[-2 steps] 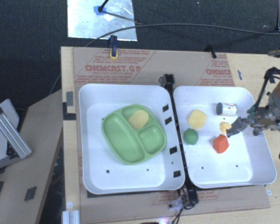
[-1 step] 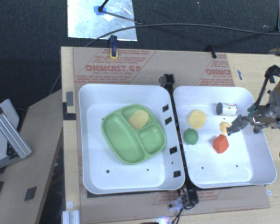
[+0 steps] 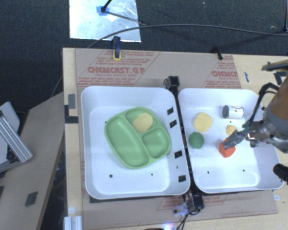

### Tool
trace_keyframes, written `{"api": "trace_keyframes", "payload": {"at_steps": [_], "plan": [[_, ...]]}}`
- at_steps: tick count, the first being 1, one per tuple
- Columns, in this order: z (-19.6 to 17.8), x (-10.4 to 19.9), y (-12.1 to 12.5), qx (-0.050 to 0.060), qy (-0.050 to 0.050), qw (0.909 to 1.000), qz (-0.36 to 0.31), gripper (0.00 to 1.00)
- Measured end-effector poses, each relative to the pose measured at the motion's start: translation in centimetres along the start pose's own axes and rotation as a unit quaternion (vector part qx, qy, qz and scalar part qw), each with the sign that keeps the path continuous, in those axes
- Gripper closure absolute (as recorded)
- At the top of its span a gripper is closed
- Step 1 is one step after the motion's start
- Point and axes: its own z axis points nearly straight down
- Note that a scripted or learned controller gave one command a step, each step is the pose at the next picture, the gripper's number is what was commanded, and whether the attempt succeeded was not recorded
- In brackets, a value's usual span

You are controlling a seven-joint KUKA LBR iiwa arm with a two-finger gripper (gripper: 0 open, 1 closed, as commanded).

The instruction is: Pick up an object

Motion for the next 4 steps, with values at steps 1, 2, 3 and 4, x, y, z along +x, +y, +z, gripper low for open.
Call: {"api": "trace_keyframes", "payload": {"at_steps": [1, 2, 3, 4], "plan": [[5.2, -1.0, 0.2, 0.0, 0.0, 1.0, 0.0, 0.0], [9.9, -0.3, 0.8, 0.0, 0.0, 1.0, 0.0, 0.0], [8.6, -0.4, 0.9, -0.002, -0.001, 1.0, 0.001, 1.0], [2.2, -0.6, 1.3, -0.005, -0.002, 1.0, -0.002, 1.0]]}}
